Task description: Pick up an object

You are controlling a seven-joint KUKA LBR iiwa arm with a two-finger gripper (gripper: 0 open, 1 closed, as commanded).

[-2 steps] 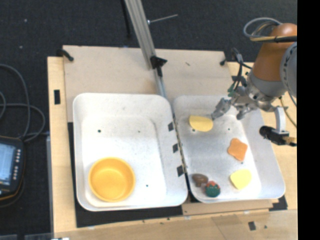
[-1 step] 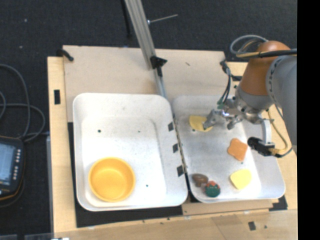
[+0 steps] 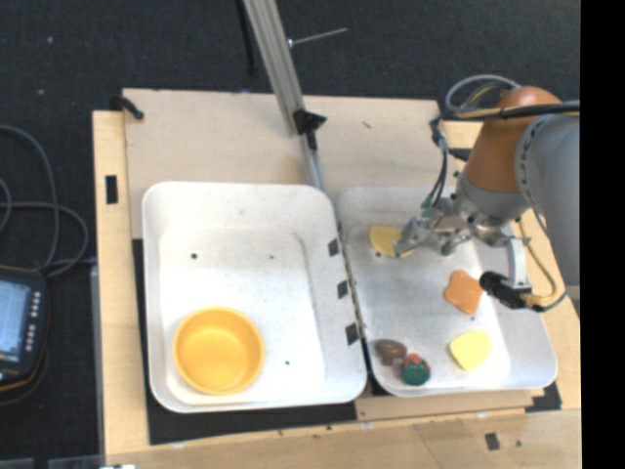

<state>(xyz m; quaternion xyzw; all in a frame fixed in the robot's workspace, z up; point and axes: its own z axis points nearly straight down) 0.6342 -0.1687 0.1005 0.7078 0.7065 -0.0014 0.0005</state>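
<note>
Yellow piece (image 3: 383,240) lying flat, long axis sideways, hand (image 3: 408,242) touching it, grip unclear

Claw (image 3: 408,243) beside yellow piece (image 3: 384,240)

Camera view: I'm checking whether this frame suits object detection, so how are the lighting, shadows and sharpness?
Camera view: lighting is even and soft; the two shallow white bins look bright, with no harsh glare. The round yellow plastic bowl casts only a faint shadow. Overall slightly soft focus, so the small brown and green pieces blur together. The two-finger gripper sits by a yellow piece, its details unclear.
</note>
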